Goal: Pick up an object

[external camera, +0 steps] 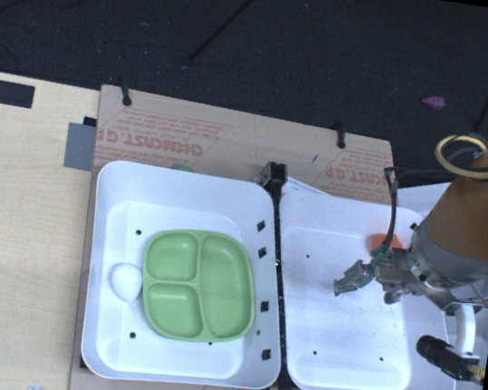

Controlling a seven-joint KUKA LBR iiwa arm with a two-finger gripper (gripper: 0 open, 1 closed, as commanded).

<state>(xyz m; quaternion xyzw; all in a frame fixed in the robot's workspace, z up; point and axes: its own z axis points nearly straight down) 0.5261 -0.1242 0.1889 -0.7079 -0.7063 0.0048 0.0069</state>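
nearest the lens, the arm (470, 225) enters from the right, grey with an orange band, over the right bin (307, 374). its gripper (375, 282) hangs low above that bin's floor, pointing left; whether the claw is apart or together cannot be told, and nothing shows in it.

candidate objects, 3: an orange item (379, 242) in the right bin, just beside the wrist and partly hidden by it; a green 3-part tray (199, 284) in the left bin (100, 350); a white ball (126, 282) touching the tray's left edge.

step in hand, as judged: approach, no pick yet made. the next move calls for aiming at 1 object, probably the orange item as the closest, then descending and closing on it. its place close to the bin's far wall may hamper the reach.

both bins rest side by side on cardboard (233, 146) over a pale wood bench (7, 244). dark floor (252, 26) with cables lies beyond.
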